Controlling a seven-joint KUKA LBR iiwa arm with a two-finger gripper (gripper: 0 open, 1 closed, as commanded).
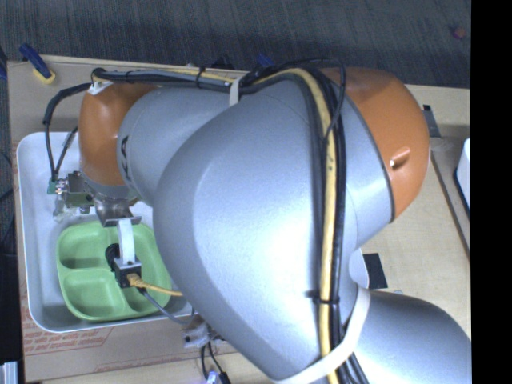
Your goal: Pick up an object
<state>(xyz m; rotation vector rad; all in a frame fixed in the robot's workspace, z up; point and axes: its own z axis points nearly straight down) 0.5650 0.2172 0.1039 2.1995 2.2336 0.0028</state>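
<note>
I see the gripper (113,214) low over the green divided tray (86,296), which lies in the left white bin (30,214) beside the big grey arm (264,214), and I cannot tell whether its jaws are spread or pressed together.

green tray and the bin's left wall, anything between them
Camera view: only bare bin floor between the green tray and the bin's left wall.
</note>
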